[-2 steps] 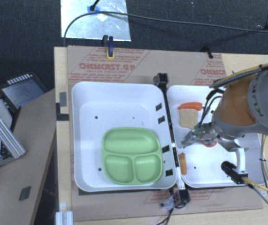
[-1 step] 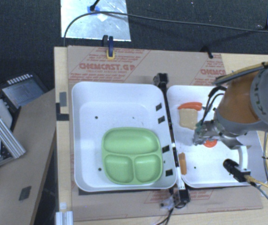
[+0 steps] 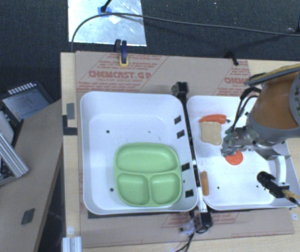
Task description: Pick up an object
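In the right bin (image 3: 244,193) lie an orange-red sausage-shaped piece (image 3: 213,118) at the back, a tan bread-like slice (image 3: 210,134) just in front of it, a red round piece (image 3: 235,158) near the middle, and a small brown stick (image 3: 204,183) by the left wall. My gripper (image 3: 229,147) hangs low over the bin, right beside the tan slice and directly above the red round piece, partly covering it. I cannot make out whether anything sits between its fingers.
The left bin (image 3: 102,114) holds a green three-compartment plate (image 3: 147,173). A black divider strip with clips (image 3: 186,140) separates the bins. The arm's grey and orange body (image 3: 281,109) looms over the right bin's back right corner.
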`<state>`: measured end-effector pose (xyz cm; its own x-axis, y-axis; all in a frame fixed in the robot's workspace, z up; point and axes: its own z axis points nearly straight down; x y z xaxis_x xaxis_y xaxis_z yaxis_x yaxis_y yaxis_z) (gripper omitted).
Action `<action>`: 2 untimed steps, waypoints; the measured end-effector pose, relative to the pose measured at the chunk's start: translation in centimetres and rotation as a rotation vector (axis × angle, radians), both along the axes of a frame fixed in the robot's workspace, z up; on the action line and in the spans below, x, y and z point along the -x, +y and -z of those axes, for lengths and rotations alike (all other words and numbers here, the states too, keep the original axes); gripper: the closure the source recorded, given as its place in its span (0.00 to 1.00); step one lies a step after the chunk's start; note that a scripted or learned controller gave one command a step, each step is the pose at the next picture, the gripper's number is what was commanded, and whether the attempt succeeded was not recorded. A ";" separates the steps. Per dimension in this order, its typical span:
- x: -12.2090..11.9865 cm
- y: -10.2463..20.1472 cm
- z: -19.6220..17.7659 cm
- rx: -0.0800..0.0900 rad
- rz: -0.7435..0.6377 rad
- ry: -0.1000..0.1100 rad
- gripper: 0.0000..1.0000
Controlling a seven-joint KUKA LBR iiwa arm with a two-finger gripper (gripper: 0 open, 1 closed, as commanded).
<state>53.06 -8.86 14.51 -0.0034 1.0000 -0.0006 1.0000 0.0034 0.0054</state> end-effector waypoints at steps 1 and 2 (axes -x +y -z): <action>0.3 0.3 -4.5 0.000 0.000 -0.001 1.00; 0.1 0.3 -7.8 0.000 -0.001 0.000 1.00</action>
<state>52.96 -8.60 22.27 -0.0041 1.0000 -0.0005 1.0000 0.0041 0.0054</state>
